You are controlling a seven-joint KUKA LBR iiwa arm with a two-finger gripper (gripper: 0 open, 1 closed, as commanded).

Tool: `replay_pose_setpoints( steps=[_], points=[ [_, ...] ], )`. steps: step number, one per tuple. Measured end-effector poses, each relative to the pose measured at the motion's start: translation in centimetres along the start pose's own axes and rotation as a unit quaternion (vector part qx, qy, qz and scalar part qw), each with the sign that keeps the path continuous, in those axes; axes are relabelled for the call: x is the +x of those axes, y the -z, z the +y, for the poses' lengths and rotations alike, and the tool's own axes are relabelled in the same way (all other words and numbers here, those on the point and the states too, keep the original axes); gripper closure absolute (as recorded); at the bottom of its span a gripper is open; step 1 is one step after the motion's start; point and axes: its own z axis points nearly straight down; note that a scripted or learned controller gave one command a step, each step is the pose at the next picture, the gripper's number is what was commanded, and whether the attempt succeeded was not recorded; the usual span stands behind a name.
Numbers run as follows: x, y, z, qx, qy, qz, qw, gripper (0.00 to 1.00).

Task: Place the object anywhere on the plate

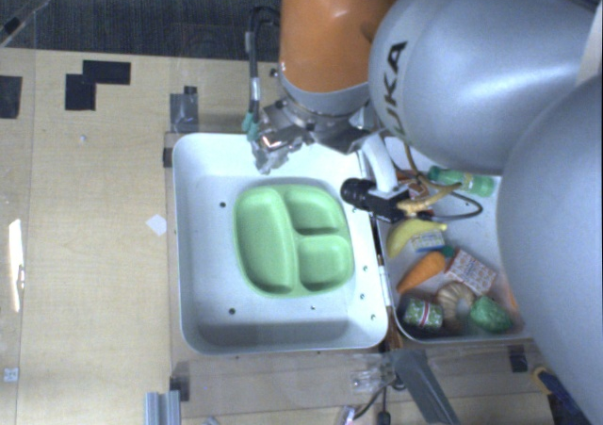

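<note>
At the near edge, about 5 o'clock, the right bin (pixel 407 327) holds a heap of toy food: a can with a green label (pixel 423 316), a green leafy piece (pixel 490 315), a pale round item (pixel 456 298) and a small patterned packet (pixel 470 272). Just beyond them lie a carrot (pixel 421 270), tilted with its tip toward 7 o'clock, and a yellow banana (pixel 411 233). Which of these is the object to be placed cannot be told; all of them lie in the right bin, apart from the plate.

At the centre of the view the left bin (pixel 203 253) carries a green divided plate (pixel 292 237) with one long compartment on its 9 o'clock side and two smaller ones on its 3 o'clock side. All three compartments are bare.

Farther back, at about 12 o'clock from the plate, the gripper (pixel 267 157) hangs over the far rim of the left bin, just beyond the plate's edge. Whether it is open or closed cannot be told from here. Above it rises the orange band (pixel 330 18) of the grey arm (pixel 490 74), which covers the 2 o'clock part of the view. The wooden counter (pixel 85 253) spreads toward 9 o'clock
</note>
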Motion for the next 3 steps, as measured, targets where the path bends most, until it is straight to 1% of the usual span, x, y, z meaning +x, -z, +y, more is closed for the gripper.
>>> replay_pose_setpoints(
  steps=[1, 2, 3],
  points=[
    [3.1, -4.5, -2.5, 0.002, -0.040, 0.000, 0.9992, 1.00],
    [4.5, -4.1, -5.8, 0.001, 0.070, 0.001, 0.9976, 1.00],
    [-0.6, -5.4, 1.1, 0.001, 0.114, 0.000, 0.9934, 1.00]
  ],
)
